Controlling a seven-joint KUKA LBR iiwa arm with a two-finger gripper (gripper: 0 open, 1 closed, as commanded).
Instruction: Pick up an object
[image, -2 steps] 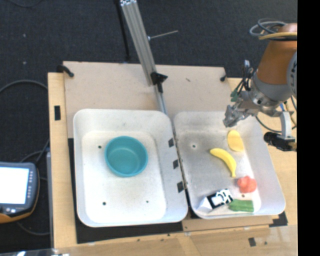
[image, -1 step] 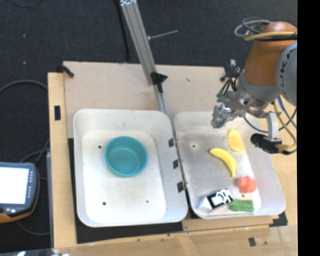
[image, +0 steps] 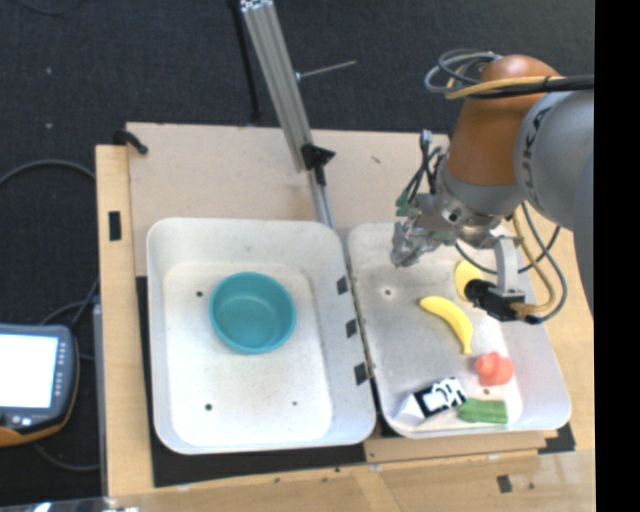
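Camera view: the gripper (image: 408, 247) hangs over the right bin's (image: 385, 330) far-left corner; whether it is spread or pressed together I cannot tell. A banana (image: 449, 320) lies toward four o'clock from it, apart. The left bin (image: 180, 400) holds a teal bowl (image: 252, 312).
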